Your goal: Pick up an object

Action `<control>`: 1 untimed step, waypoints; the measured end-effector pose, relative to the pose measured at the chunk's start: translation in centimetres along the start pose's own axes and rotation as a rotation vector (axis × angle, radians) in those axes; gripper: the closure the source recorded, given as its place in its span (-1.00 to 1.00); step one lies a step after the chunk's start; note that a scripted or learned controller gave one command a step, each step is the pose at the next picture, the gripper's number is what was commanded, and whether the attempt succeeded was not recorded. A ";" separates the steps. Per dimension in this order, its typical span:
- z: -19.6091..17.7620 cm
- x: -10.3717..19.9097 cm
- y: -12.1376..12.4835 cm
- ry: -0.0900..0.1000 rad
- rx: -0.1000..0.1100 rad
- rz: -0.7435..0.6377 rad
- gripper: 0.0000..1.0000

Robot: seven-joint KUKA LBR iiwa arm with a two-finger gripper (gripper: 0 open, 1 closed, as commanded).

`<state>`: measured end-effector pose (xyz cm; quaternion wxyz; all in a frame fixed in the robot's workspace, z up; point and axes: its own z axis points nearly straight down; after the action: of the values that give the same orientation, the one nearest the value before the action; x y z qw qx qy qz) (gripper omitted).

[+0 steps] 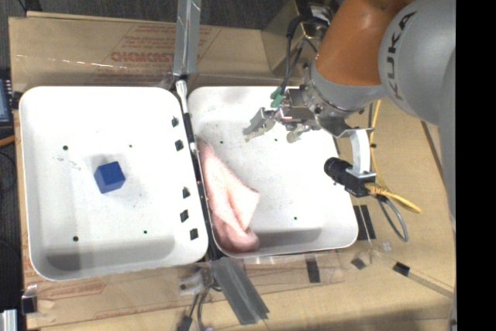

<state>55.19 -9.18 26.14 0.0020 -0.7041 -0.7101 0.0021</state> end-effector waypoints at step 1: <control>9.1 -2.2 -1.1 0.000 0.001 -0.027 -1.00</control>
<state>54.05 -11.42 17.07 0.0025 -0.6945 -0.7195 0.0022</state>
